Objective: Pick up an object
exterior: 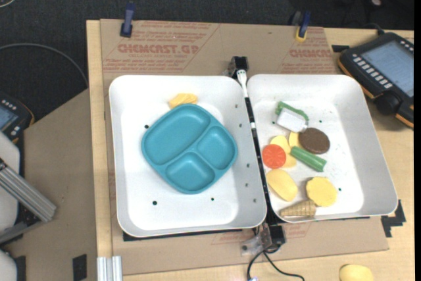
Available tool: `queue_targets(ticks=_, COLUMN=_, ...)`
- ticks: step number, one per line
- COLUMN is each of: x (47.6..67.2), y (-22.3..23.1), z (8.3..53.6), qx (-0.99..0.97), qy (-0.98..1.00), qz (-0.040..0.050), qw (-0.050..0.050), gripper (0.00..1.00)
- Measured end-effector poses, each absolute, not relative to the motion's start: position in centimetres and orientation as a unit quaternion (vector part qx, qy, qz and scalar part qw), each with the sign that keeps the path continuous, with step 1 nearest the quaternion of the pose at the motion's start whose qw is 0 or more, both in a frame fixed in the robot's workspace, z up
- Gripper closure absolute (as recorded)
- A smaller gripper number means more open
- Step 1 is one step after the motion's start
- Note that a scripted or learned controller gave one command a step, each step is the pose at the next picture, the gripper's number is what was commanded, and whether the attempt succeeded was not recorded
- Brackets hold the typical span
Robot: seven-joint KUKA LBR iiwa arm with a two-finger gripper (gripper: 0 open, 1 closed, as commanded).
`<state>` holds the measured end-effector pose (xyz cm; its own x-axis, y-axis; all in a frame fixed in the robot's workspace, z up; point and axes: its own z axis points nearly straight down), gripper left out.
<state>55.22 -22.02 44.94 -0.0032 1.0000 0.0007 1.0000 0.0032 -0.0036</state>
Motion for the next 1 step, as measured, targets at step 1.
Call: queue_targets(ticks=1, x=55.01, y=-19.83, z=54.16, qx=-0.706, qy=-0.708, qz=-0.0032, qw=-0.007, gripper=1.0)
